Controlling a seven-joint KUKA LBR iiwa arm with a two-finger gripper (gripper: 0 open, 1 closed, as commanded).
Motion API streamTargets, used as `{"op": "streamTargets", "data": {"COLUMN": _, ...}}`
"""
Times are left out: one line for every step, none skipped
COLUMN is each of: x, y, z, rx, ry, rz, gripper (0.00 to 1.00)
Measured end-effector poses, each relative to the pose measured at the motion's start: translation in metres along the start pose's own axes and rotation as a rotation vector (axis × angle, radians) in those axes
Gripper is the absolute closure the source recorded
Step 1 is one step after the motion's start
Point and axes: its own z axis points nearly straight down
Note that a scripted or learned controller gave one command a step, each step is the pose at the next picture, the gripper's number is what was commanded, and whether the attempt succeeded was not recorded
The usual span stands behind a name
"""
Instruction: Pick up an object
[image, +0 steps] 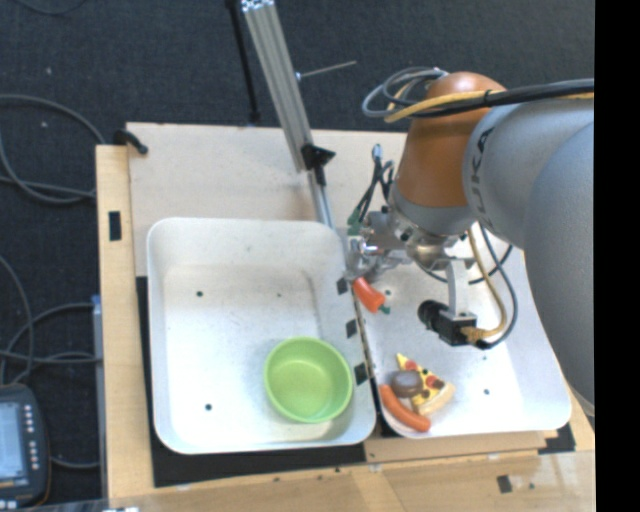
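My arm (520, 180): enters from 3 o'clock.
My gripper (366, 268): clamped on small orange piece (369, 296).
Green bowl (308, 379): left bin (200, 330), 5 o'clock corner.

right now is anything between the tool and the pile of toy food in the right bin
Nothing visible blocks it. The tool sits at the bin divider with a small orange piece just under it. The food pile lies further toward the front edge, with bare bin floor between.
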Motion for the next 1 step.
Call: {"op": "streamTargets", "data": {"x": 0.0499, "y": 0.0288, "z": 0.0036, "rx": 0.000, "ry": 0.000, "rz": -0.001, "gripper": 1.00}}
